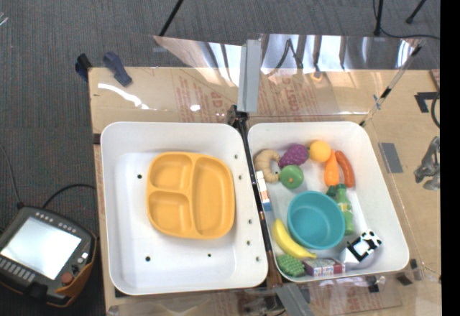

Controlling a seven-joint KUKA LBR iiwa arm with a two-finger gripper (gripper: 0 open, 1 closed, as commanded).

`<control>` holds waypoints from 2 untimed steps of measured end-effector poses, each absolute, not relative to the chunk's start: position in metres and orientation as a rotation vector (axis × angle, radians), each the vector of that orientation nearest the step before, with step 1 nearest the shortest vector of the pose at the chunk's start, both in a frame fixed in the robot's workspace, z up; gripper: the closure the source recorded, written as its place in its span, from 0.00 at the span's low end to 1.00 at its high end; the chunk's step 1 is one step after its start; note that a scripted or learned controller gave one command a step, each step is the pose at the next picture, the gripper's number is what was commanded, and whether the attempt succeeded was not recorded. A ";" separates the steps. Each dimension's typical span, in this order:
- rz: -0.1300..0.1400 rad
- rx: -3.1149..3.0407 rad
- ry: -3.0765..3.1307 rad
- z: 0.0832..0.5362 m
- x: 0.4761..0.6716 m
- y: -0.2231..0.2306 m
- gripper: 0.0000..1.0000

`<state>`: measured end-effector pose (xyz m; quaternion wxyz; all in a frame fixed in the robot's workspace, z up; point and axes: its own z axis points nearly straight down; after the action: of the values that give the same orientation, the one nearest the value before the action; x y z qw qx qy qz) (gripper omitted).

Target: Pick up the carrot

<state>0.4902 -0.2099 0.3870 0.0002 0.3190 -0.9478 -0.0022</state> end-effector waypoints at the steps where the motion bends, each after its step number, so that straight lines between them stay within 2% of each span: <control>1: 0.004 1.185 -2.917 0.476 0.498 -0.210 1.00; 2: -0.013 1.270 -2.870 0.379 0.515 -0.213 1.00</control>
<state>0.5153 -0.2128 0.3793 0.0015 0.4046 -0.9145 -0.0042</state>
